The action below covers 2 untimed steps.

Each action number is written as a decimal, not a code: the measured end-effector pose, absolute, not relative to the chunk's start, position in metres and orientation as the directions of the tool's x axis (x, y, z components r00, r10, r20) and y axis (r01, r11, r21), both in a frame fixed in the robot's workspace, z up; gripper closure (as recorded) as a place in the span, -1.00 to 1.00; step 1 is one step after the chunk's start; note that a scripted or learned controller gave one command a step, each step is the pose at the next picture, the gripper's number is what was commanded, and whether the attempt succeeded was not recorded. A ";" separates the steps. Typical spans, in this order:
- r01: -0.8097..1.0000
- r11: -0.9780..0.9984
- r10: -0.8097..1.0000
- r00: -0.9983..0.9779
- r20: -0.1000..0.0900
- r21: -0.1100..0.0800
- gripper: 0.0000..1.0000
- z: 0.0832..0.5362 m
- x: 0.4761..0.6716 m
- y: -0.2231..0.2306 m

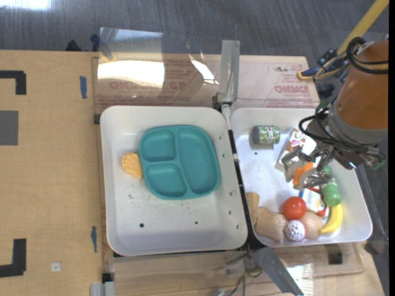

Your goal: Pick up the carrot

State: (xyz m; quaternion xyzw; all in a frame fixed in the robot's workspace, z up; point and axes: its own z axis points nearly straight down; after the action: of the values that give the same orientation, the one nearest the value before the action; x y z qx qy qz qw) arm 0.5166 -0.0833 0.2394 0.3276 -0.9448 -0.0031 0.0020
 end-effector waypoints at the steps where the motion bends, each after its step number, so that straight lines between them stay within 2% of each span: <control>1: -0.842 0.539 -0.842 -0.539 -0.005 -0.004 1.00 0.240 0.522 -0.104; 2: -1.000 0.010 -1.000 -0.010 -0.001 -0.004 1.00 0.241 0.482 -0.179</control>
State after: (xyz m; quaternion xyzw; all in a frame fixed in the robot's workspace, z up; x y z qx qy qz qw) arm 0.4818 -0.1791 0.2412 0.7037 -0.7105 0.0011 -0.0016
